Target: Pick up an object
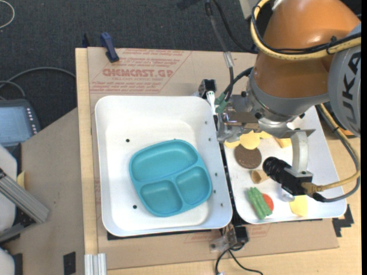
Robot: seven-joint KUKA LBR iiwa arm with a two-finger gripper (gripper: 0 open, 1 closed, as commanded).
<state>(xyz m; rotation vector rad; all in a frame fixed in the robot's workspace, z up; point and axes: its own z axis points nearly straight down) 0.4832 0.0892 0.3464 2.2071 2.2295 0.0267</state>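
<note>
The right bin [332, 159] holds several small toy foods. A brown round disc [249, 157] lies near its left wall, and a yellow piece [250, 138] sits just above the disc. Lower down are a small tan piece [256, 177], a green pod [256, 203] with a red piece [267, 203] beside it, and another yellow piece [299, 206] at the front. My gripper [243, 129] hangs under the grey and orange wrist over the bin's upper left, close above the yellow piece and the brown disc. I see nothing held in it.
The left bin [114, 119] holds a teal divided plate [170, 177]. The bulky arm [304, 44] covers the back half of the right bin. A cardboard sheet [143, 70] lies under both bins, with a blue clip [109, 46] at its back edge.
</note>
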